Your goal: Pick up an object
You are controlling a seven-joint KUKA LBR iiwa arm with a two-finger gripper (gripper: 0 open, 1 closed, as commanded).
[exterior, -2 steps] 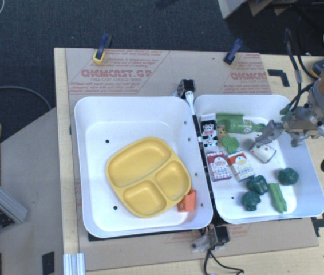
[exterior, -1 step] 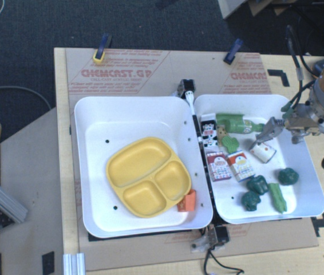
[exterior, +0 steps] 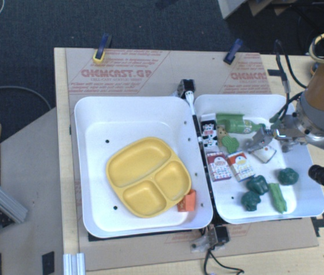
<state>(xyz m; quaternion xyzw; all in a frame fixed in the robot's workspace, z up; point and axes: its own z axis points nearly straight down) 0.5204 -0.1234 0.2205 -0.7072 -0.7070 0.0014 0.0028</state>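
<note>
Near the middle of the right bin [exterior: 299,211], just beside the gripper [exterior: 263,144], a small white-and-red carton [exterior: 241,166] is seen lying flat, touching a second red-patterned packet [exterior: 219,167] on its left. It is judged the likeliest thing to be picked up, though the task names none. It is expected to be light, stiff-sided yet crushable, and best taken across its two short edges, since its flat top offers nothing to pinch. Whether the jaws stand apart or together cannot be told, as the metal parts blur into one another; nothing is seen held.

Toward the bin's far edge a green bottle [exterior: 230,122] lies on its side, with a black-and-white box [exterior: 208,132] against the left wall. Toward the near right corner, dark green toy vegetables [exterior: 255,191] and a lighter green piece [exterior: 277,197] are scattered, near each other but apart from the carton. They are judged rounded and slippery.

The left bin [exterior: 87,153] carries a yellow divided plate [exterior: 147,176], with an orange block [exterior: 187,201] touching its near right rim. Both bins rest on a cardboard-covered bench [exterior: 150,67] over dark carpet.
</note>
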